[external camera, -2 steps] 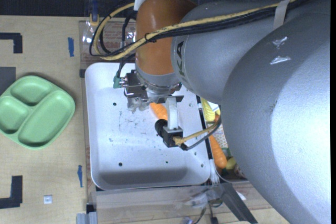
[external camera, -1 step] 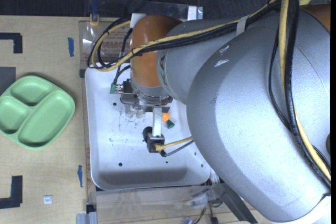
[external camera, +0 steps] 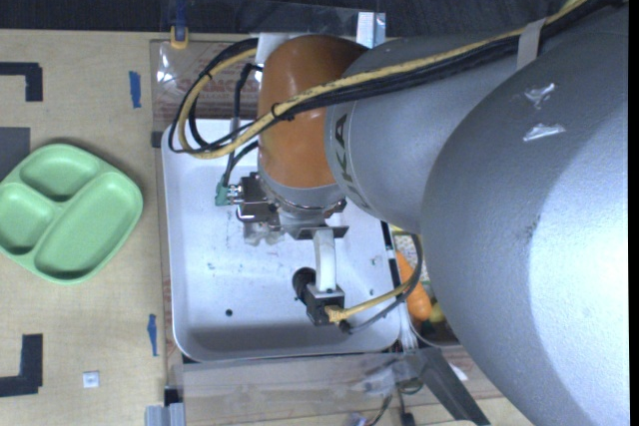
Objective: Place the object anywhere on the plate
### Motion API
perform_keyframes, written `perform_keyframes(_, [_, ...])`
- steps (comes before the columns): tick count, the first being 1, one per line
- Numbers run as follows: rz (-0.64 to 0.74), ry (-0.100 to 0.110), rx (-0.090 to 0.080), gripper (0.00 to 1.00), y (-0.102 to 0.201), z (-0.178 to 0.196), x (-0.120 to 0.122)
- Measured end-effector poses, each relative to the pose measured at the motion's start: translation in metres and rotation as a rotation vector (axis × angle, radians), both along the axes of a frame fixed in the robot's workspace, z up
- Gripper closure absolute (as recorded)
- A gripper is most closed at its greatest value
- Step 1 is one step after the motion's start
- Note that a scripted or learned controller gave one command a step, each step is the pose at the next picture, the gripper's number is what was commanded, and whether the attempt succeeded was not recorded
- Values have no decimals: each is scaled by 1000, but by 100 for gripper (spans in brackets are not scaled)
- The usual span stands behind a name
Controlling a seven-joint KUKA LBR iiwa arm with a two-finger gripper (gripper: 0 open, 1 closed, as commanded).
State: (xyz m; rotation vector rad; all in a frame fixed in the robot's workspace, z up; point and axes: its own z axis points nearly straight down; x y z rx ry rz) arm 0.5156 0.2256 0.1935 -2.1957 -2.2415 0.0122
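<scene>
hovering over the bin (external camera: pixel 200 299) mid-frame, gripper (external camera: pixel 265 226): can't tell if open or clenched. likely object, an orange thing (external camera: pixel 417 302), sits lower right, mostly hidden by the arm (external camera: pixel 479 145); prob light, smooth, so grip mid-body. plate (external camera: pixel 70 210) far left.

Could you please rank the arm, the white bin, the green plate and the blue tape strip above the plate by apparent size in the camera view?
1. arm (nearest the camera, so it looks inflated)
2. white bin
3. green plate
4. blue tape strip
</scene>
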Motion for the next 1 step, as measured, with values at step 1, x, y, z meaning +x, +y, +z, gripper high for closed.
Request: perform_keyframes(1, [-139,-5,-1,100,-4,-13,55])
